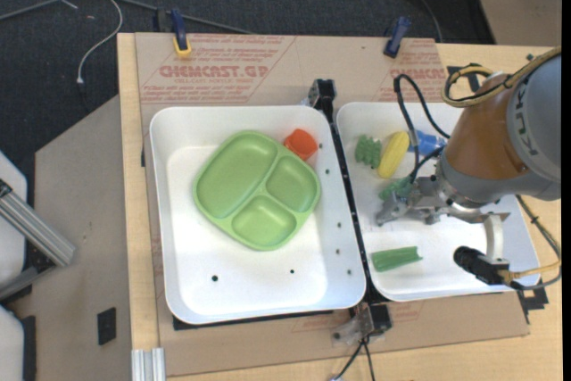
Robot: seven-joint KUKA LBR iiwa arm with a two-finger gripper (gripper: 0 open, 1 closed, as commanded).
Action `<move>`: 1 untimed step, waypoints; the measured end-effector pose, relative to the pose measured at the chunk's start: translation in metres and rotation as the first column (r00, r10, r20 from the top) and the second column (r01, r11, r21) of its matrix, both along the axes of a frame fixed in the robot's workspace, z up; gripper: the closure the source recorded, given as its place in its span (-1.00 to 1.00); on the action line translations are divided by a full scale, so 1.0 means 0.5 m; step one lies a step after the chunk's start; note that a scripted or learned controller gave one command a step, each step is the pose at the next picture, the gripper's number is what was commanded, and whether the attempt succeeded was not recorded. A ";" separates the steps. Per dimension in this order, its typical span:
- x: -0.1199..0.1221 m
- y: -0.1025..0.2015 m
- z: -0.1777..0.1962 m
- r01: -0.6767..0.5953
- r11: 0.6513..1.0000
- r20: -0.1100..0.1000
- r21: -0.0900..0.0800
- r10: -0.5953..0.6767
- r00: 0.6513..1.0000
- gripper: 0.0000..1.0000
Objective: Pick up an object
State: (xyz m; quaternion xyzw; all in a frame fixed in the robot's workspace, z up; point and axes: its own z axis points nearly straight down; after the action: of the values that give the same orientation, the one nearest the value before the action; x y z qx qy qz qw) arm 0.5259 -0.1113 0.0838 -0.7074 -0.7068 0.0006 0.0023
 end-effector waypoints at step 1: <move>0.002 0.000 0.024 0.000 1.000 0.004 0.000 0.000 1.000 1.00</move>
State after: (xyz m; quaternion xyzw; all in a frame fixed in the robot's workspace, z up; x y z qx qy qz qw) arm 0.5271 -0.1112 0.0960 -0.7074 -0.7068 -0.0008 0.0007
